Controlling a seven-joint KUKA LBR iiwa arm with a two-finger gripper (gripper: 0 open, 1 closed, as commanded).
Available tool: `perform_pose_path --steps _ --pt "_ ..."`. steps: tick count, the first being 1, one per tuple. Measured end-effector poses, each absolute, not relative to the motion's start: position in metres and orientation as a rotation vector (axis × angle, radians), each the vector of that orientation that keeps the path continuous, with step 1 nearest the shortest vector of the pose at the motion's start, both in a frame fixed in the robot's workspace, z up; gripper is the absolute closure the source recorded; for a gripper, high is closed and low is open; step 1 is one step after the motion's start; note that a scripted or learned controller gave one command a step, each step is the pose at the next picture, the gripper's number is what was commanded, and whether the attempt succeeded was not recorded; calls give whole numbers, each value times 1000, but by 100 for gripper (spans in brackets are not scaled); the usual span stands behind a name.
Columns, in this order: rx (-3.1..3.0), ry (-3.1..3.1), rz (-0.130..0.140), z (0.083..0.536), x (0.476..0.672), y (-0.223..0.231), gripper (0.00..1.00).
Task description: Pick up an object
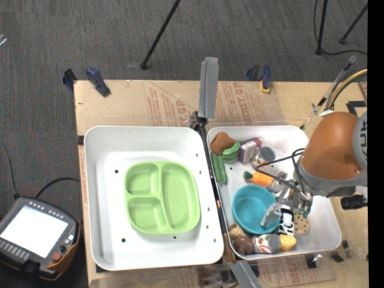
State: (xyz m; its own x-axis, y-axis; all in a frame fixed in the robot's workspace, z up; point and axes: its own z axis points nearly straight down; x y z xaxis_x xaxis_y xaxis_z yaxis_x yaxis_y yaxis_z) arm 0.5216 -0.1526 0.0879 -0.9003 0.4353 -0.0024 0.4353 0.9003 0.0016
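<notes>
A: Where is the gripper (pixel 287 207) now?

B: It is low over the right bin (pixel 318 141), at the right side of the blue bowl (pixel 252 209). One finger (pixel 271 213) is at the bowl's right rim. If the fingers are open or closed, I cannot tell; nothing shows clearly between them.

A: And the things to pick up?

B: They lie all in the right bin. The bowl is just left of the gripper. A carrot (pixel 259 178) lies above the bowl, near the wrist. A black and white item (pixel 287 222) and a brown cookie (pixel 301 224) are just under the gripper. More small toys are along the bin's lower edge and in its upper left corner.

A: What about the other bin?

B: The left bin (pixel 102 161) holds a green divided plate (pixel 162 197), well apart from the arm.

A: And around?

B: The bins rest on a cardboard sheet (pixel 150 101) on the bench. The floor is dark carpet. A control tablet (pixel 36 236) lies at the lower left.
</notes>
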Motion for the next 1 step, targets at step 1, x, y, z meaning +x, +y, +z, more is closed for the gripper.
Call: perform_pose_path --steps 1 --pt "773 3045 5 87 549 -89 0"
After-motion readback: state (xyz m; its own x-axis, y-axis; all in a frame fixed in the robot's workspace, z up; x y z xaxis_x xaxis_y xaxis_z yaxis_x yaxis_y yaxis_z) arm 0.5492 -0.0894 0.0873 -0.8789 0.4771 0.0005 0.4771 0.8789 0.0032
